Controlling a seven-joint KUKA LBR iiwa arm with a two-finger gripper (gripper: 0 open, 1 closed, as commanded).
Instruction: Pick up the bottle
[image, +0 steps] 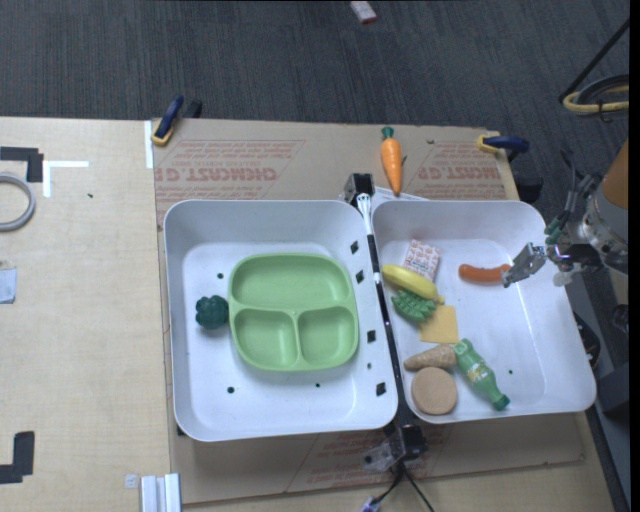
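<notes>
The green bottle (480, 374) lies tilted near the lower edge of the right bin (560, 340), just beside the round cookie (434, 391). The gripper (523, 266) hovers at the frame's right, apparently parted and empty, well apart from it, probably staged for approach.

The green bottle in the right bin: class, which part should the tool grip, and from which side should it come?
Grip the green bottle across its body, coming straight down from above. It lies flat and slanted, neck toward the cheese slice, so the fingers should close across its width. The round cookie crowds its left side.
</notes>
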